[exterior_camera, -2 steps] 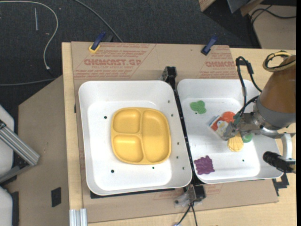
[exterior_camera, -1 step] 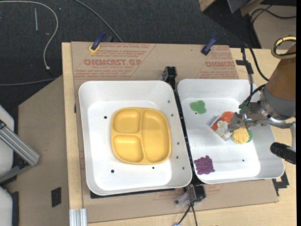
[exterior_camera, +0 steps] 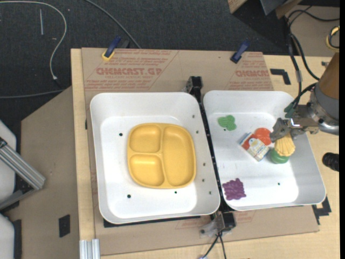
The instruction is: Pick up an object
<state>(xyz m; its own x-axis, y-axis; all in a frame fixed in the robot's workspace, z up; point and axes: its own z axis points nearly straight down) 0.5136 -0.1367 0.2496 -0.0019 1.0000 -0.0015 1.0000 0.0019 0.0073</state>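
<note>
The gripper (exterior_camera: 284, 129) is seen low over the right bin (exterior_camera: 307, 196), at the cluster of toys near its middle right: an orange and white packet-like object (exterior_camera: 257, 143), a yellow corn-like piece (exterior_camera: 285, 144) and a green round piece (exterior_camera: 278, 156) beneath it. The yellow piece lies right at the fingertips, but how far the gripper is opened, and whether anything is caught in it, cannot be told, since the wrist and the toys overlap there. For the pick to be done well, one object should be singled out, probably the yellow piece, and the closing should be centred on it so that the neighbouring packet and green piece, which touch it, are not nudged or pinched along with it; a straight lift clear of the bin wall would then be called for. A green leafy toy (exterior_camera: 227, 122) and a purple grape-like toy (exterior_camera: 234, 189) lie well apart in the same bin and would be easier targets if this try fails. The yellow divided plate (exterior_camera: 161, 155) sits alone in the left bin (exterior_camera: 102, 112). The arm is cut off at the right edge, and the toys' exact shapes are too small to be made out.
</note>
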